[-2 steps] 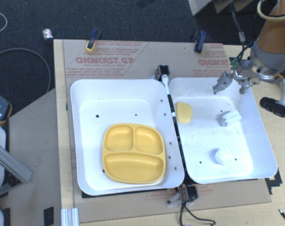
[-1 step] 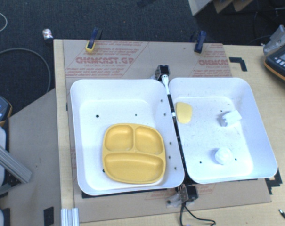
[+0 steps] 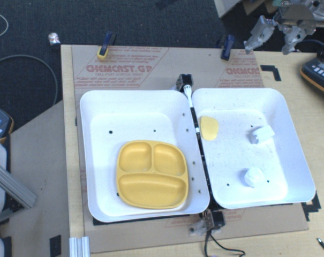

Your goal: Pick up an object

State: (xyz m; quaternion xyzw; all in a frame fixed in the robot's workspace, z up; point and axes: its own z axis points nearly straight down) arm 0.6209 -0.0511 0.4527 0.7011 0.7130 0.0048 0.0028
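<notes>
My gripper (image 3: 269,46) hangs at the top right, beyond the far rim of the right bin (image 3: 290,111), well above the bench. Its two fingers (image 3: 256,36) stand spread apart with nothing between them, so it is open. In the right bin lie a small flat yellow piece (image 3: 209,128) near the left wall, a white lump (image 3: 261,134) toward the right, and a round white object (image 3: 253,177) nearer the front. A yellow three-section plate (image 3: 151,174) rests in the left bin (image 3: 97,116).
Both bins sit on a cardboard sheet (image 3: 151,63) held by blue clamps (image 3: 105,44) at its far edge. A black clip (image 3: 186,82) joins the bins at the back. A dark device (image 3: 318,74) lies at the right edge.
</notes>
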